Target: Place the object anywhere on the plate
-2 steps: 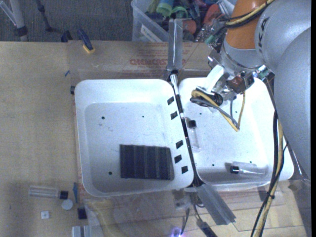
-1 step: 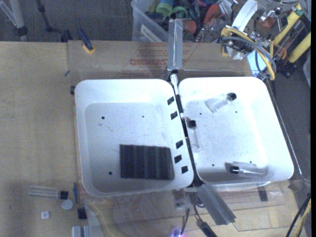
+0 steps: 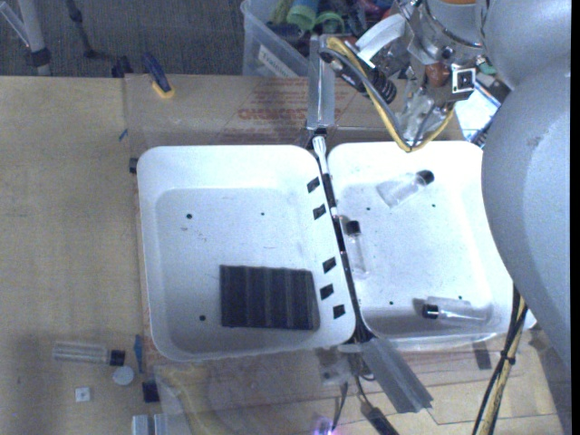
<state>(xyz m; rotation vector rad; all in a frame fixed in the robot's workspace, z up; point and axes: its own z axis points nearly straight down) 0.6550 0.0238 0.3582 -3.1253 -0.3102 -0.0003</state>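
Note:
A dark ribbed rectangular plate (image 3: 267, 297) lies flat in the left bin (image 3: 172, 184), toward its front. Three clear vials with black caps lie in the right bin (image 3: 471, 234): one near the back (image 3: 403, 188), one along the left wall (image 3: 352, 243), and one at the front (image 3: 450, 311). My gripper (image 3: 419, 120) hangs above the back rim of the right bin, just behind and above the back vial, apart from it. Nothing shows held in it. The grey arm fills the right side and hides that bin's right edge.
A metal rail with black tabs (image 3: 328, 234) divides the two bins. A clear tub of coloured items (image 3: 313, 7) stands behind them. A yellow cable (image 3: 385, 107) loops beside the gripper. Loose vials and small parts (image 3: 86, 353) lie on the bench at front left.

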